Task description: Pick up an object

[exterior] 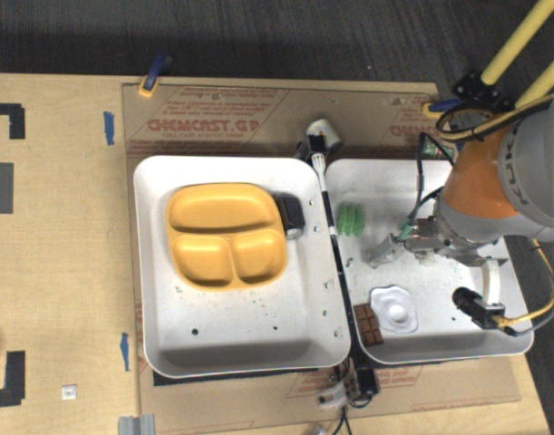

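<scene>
Left bin [159,243]: yellow divided tray [227,234], small black object [290,214] touching its right edge. Right bin [494,343]: green ridged object [350,220], white cup-like piece [393,308], brown bar [370,325]. Gripper [383,254] low between them; finger state cannot be told.

Left of the grey pincer [385,250] lies a ribbed green piece [350,220]. Farther left sits a yellow divided tray [227,234] with a black block [290,213] beside it. Both bins [159,243] are white; the desk [59,243] is tan with blue tape marks [109,127].
</scene>
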### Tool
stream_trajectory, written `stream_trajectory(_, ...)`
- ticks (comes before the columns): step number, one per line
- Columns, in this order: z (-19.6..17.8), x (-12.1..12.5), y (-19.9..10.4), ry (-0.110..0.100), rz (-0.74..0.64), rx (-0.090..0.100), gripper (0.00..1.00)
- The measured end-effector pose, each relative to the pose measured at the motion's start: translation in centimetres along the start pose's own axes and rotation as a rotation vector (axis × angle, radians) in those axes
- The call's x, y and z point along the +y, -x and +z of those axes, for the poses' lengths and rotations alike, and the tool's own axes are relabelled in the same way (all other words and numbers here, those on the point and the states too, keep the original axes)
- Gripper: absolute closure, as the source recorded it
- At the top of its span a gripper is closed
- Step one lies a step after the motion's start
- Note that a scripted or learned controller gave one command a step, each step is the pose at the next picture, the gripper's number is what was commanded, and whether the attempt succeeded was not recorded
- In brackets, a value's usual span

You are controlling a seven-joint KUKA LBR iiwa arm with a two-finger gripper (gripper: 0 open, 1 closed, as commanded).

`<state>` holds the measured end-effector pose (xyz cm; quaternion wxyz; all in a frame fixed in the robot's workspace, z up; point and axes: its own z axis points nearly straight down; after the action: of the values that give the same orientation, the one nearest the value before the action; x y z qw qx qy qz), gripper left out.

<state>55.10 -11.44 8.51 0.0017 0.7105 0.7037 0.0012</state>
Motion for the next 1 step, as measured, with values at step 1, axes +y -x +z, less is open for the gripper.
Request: stream_trajectory(1, 0.02, 0.96, -2.05, -0.002, 0.254, 0.000, 0.00)
